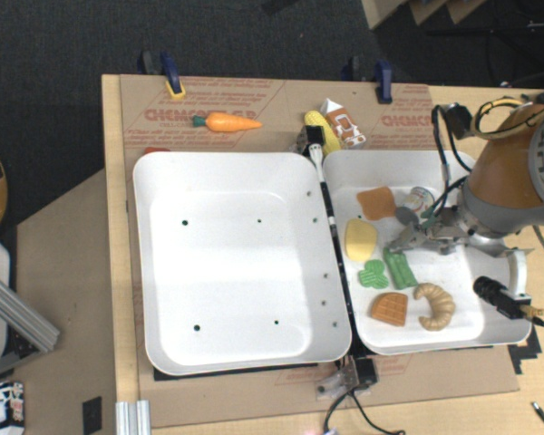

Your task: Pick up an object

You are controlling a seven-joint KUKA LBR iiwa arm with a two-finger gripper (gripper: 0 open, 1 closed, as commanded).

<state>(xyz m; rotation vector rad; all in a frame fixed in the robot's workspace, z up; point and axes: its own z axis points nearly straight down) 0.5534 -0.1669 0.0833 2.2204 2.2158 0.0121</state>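
Note:
The right bin (453, 175) holds several toy foods: a tan toast slice (376, 202), a yellow piece (361, 239), a green leafy piece (374, 275), a green stick (400, 268), a waffle (390, 309) and a croissant (436, 304). My gripper (401, 230) reaches in from the right and hovers low over the middle of this bin. It is open, with one finger pointing toward the toast and the other toward the green stick. Nothing sits between the fingers. The yellow piece lies just left of the fingertips.
The left bin (163, 243) lies beside the right one. On the bench behind the bins rest a carrot (227, 122), a yellow toy (317, 125) and a small carton (344, 127). Black cables (449, 143) loop above the arm's wrist.

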